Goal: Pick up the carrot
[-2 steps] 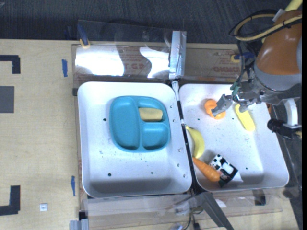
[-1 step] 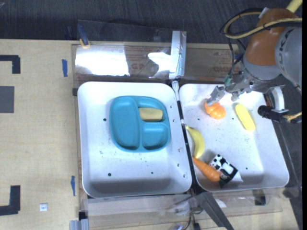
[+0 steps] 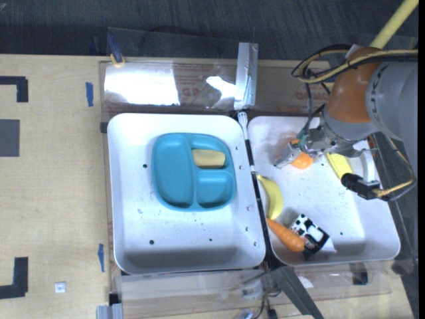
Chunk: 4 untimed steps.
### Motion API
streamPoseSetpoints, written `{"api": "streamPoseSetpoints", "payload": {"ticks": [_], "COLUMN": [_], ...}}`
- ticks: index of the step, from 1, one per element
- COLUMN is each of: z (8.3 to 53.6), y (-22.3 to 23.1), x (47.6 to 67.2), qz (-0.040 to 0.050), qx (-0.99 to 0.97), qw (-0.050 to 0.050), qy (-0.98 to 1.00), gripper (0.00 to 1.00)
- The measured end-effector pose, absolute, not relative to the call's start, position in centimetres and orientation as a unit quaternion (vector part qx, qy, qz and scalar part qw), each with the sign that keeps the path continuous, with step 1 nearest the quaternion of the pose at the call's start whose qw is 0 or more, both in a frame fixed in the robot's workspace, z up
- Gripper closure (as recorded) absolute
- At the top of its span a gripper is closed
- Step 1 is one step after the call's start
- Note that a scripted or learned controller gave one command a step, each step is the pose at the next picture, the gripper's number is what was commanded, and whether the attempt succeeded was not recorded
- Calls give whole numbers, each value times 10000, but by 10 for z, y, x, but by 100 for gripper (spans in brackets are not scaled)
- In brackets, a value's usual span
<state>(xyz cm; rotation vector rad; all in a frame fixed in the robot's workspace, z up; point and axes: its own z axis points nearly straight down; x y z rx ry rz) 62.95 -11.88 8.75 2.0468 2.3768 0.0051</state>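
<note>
Carrot [image 3: 285, 235] lying at near left of right bin [image 3: 372, 234], touching banana [image 3: 271, 197]. Gripper [image 3: 297, 153] at far side; finger state cannot be told. Approach advised along carrot axis, clear of bin wall.

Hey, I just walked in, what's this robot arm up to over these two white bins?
The grey arm reaches into the right bin from the right, and its gripper sits low at the bin's far side beside a small orange piece. The carrot lies untouched at the near left of that bin, next to a banana and a black-and-white toy. The left bin holds a blue divided plate with a yellowish item.
</note>
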Motion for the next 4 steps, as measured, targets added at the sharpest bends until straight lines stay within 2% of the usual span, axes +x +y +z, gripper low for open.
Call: {"api": "streamPoseSetpoints", "payload": {"ticks": [1, 2, 3, 4], "z": [192, 185, 88, 87], "y": [-80, -84, -124, -116], "x": [625, 604, 620, 605], "qz": [42, -3, 18, 8], "qx": [6070, 6726, 6410, 6815], "qw": [58, -12, 34, 3], "qy": [7947, 7400, 7676, 7318], "gripper": [0, 0, 0, 0]}}
